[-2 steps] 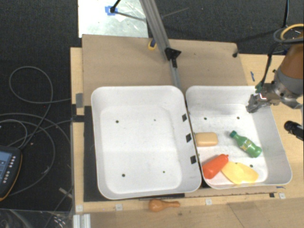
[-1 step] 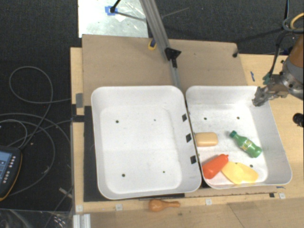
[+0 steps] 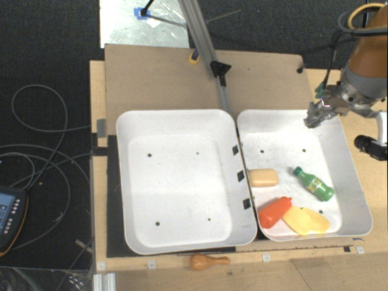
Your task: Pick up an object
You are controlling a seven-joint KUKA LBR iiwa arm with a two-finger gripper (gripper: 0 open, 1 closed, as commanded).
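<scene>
Camera view: green bottle (image 3: 314, 184) lies well below gripper (image 3: 312, 119).

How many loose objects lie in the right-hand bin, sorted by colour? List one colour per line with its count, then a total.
Green (bottle): 1
Tan (soap-like block): 1
Red (pepper-like piece): 1
Yellow (flat piece): 1
Total: 4
</scene>
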